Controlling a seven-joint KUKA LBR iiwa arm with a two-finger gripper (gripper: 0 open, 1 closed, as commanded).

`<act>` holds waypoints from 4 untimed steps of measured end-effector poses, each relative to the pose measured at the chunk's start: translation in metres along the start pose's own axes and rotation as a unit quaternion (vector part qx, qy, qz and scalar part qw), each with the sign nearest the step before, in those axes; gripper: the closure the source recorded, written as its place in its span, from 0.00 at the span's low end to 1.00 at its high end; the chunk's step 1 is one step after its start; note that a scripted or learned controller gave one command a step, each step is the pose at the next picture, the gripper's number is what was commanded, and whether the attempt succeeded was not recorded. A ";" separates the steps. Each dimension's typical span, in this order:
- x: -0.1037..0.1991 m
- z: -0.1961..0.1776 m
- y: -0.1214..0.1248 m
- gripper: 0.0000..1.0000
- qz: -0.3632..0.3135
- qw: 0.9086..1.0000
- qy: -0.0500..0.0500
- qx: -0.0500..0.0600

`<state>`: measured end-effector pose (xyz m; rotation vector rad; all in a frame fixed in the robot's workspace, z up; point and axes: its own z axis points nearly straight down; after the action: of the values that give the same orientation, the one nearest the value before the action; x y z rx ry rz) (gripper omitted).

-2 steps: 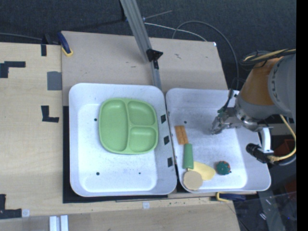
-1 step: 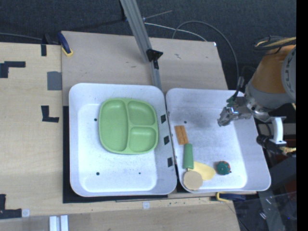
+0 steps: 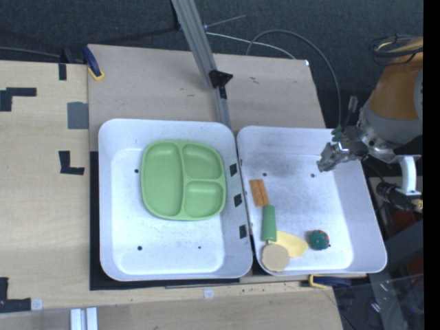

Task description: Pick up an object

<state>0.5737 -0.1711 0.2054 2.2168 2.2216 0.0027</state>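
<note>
listing green stick | right bin | probably light, stiff | grip mid-shaft | end effector apart, spread unclear

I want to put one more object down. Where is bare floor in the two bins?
Right bin: bare in its upper middle, between the orange block and the gripper. Crowded at its lower left, around the green stick and teal ball. Left bin: bare strip below the green plate.
</note>
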 end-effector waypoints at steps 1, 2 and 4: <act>0.000 -0.033 0.001 1.00 0.000 1.000 0.000 0.000; 0.055 -0.033 0.001 1.00 -0.002 1.000 0.001 0.002; 0.155 -0.013 -0.017 1.00 -0.001 1.000 0.001 0.003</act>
<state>0.5561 -0.0158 0.2181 2.2182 2.2293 -0.0023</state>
